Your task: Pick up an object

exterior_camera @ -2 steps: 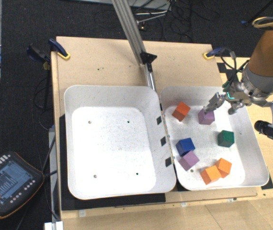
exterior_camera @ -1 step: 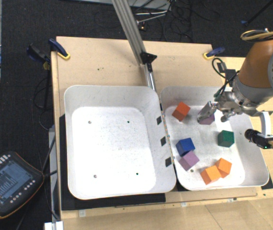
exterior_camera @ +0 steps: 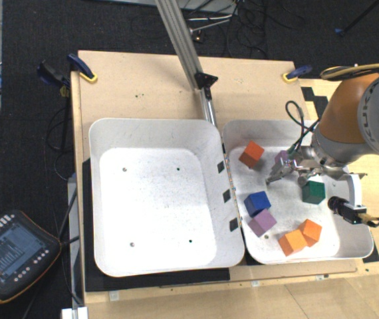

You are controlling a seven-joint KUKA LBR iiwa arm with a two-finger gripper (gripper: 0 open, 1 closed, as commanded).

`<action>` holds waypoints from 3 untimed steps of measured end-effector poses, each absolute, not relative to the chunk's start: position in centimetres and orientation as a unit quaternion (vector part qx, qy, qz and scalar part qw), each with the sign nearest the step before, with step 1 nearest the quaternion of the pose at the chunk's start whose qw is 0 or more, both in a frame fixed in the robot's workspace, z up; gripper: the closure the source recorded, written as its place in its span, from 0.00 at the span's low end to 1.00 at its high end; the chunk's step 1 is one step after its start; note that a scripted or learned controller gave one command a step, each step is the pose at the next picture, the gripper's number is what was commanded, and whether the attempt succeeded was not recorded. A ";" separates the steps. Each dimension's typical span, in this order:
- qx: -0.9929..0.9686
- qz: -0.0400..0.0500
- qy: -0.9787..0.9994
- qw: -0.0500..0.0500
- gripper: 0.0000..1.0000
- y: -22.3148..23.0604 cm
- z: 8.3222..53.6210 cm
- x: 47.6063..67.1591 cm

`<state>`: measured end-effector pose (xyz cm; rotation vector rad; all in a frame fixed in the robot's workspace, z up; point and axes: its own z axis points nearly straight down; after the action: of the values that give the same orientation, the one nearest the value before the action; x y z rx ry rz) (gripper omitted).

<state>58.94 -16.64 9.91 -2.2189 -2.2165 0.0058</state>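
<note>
Several cubes lie in the right bin (exterior_camera: 356, 248). An orange cube (exterior_camera: 251, 154) sits at the upper left, with a blue cube (exterior_camera: 257, 202) and a purple cube (exterior_camera: 263, 222) below it. Two more orange cubes (exterior_camera: 292, 242) (exterior_camera: 311, 231) rest near the front. A green cube (exterior_camera: 314, 191) lies at the right. My gripper (exterior_camera: 289, 175) hangs low over the bin's middle, between the upper orange cube and the green cube. Its fingers are spread open with nothing between them. One fingertip (exterior_camera: 273, 177) points down-left and the other sits just above the green cube.
The left bin (exterior_camera: 103, 178) adjoins the right one along a shared rim. A metal pole (exterior_camera: 183, 42) slants from the top down to the bins' junction. A black cable and connector (exterior_camera: 346, 208) trail from the wrist over the bin's right rim.
</note>
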 end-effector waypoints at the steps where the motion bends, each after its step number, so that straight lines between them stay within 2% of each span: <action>1: -0.707 0.000 -0.707 0.000 0.00 -16.6 9.5 58.9; 2: -0.707 0.000 -0.707 -0.001 1.00 -16.6 10.6 59.0; 3: -0.707 -0.001 -0.707 -0.003 1.00 -17.6 15.5 59.2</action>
<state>59.17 -17.60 15.51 -2.2262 -2.2250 -0.0037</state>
